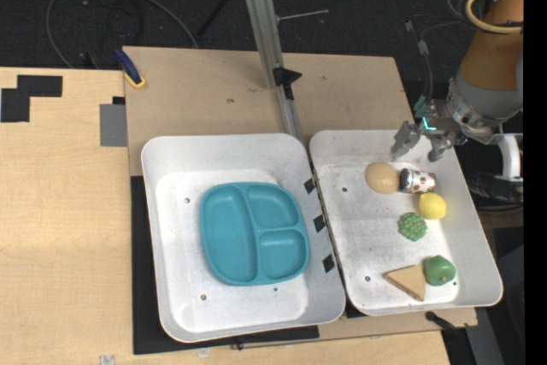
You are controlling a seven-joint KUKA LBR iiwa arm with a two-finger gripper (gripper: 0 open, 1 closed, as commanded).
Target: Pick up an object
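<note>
The right bin (367, 265) holds several small objects: a tan egg-shaped piece (382, 178), a small white and red can lying on its side (419, 180), a yellow lemon (432, 206), a green bumpy ball (412, 226), a green apple (439, 270) and a tan wedge (407, 281). My gripper (421, 143) hangs over the bin's far right part, just above and behind the can. Its two grey fingers (404, 139) stand apart, with nothing between them.
The left bin (175, 184) carries a teal divided plate (254, 232). A metal post (265, 26) rises behind the bins. Black clips (318, 222) sit along the seam between the bins. Cables lie on the dark floor behind the bench.
</note>
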